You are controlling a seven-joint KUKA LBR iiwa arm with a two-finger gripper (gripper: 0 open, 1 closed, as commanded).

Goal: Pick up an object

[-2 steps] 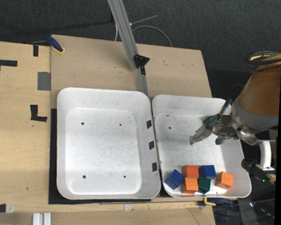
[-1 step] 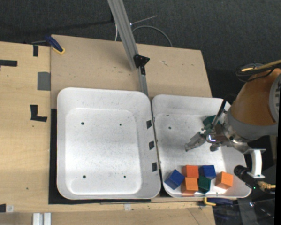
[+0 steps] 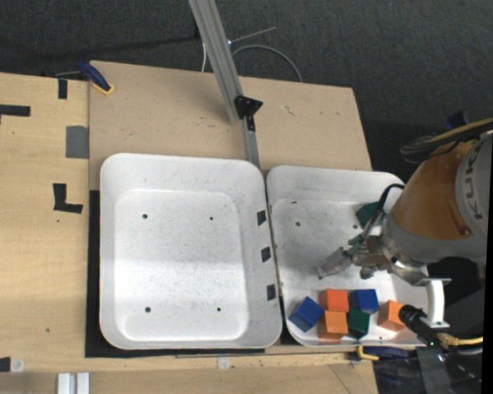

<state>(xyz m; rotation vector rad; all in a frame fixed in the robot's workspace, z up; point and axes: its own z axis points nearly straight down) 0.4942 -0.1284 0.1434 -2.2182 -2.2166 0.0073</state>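
Note:
Several small blocks lie along the near edge of the right bin [image 3: 313, 191]: a blue block [image 3: 306, 312], an orange block [image 3: 336, 300], a second orange block [image 3: 335, 323], another blue block [image 3: 365, 300], a dark green block [image 3: 357, 321] and an orange block [image 3: 391, 315] at the far right. A green block [image 3: 368, 213] sits apart by the arm, toward the bin's far right side. My gripper [image 3: 334, 264] hangs low over the bin's middle, just above the row of blocks and a little beyond it. I see nothing held in it.
The left bin [image 3: 177, 254] stands beside the right one, with a shared raised rim between them. A metal pole [image 3: 225, 59] slants across the back of the bench. The grey and orange arm [image 3: 435, 210] covers the right bin's right edge.

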